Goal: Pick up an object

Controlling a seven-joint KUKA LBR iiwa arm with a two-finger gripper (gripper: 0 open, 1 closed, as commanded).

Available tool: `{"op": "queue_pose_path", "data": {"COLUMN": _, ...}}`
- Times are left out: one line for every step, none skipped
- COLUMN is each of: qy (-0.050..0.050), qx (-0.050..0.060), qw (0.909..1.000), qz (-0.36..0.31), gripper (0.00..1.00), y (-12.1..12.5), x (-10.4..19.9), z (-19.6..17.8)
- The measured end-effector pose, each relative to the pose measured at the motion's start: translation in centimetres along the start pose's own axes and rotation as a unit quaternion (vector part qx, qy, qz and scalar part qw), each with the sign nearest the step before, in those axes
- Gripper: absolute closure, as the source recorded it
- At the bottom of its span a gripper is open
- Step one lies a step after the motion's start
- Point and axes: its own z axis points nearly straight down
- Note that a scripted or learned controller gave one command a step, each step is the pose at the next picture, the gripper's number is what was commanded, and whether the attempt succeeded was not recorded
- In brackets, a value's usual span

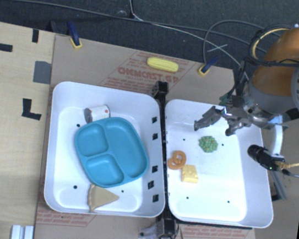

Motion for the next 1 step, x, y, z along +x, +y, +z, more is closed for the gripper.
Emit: {"op": "queue_pose_path", "data": {"qy": -0.001, "qx": -0.006, "qw": 1.0000, "qz": -0.001, "gripper": 0.00, "y": 0.24, "x": 0.02, "z": -0.70}}
